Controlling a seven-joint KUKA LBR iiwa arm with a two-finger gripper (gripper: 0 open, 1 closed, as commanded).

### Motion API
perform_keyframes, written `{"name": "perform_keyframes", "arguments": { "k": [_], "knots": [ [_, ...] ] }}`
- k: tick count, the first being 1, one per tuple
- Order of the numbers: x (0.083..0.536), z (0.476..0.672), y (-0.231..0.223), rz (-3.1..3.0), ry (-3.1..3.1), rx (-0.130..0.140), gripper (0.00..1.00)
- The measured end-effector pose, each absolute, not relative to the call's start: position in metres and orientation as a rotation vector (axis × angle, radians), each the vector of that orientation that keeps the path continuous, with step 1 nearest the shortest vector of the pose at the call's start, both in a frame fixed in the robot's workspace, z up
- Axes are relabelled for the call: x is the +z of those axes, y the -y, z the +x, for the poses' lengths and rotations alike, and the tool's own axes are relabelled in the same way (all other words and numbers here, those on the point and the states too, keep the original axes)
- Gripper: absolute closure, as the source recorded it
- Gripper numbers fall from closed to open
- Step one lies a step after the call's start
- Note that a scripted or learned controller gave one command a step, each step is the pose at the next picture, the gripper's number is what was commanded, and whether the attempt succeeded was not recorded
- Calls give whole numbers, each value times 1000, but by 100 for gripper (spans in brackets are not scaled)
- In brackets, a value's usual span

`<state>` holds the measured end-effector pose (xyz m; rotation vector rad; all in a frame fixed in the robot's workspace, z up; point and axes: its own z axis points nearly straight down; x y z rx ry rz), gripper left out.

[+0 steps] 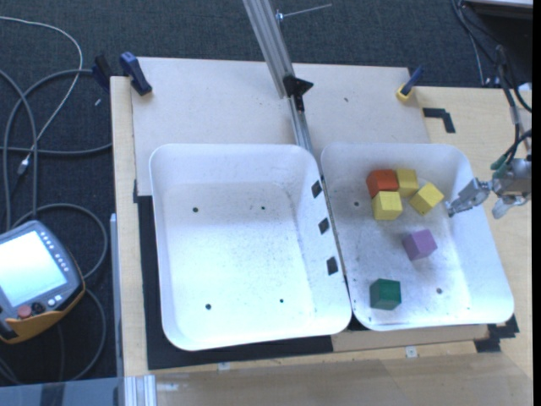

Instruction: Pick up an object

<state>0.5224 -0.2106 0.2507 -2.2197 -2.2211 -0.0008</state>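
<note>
Altogether: three yellow blocks (388, 205), one orange block (381, 181).

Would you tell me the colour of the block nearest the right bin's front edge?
Dark green block, clearest in the camera view.

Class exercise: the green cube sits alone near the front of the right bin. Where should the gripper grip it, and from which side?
Probably from straight above, closing on two opposite flat side faces of the green cube. It stands apart from the other blocks and the right bin wall.
</note>
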Motion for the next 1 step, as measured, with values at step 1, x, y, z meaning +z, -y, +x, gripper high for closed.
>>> {"name": "perform_keyframes", "arguments": {
  "k": [1],
  "knots": [
    [220,528,140,-2208,2226,-1,0]
  ]
}}
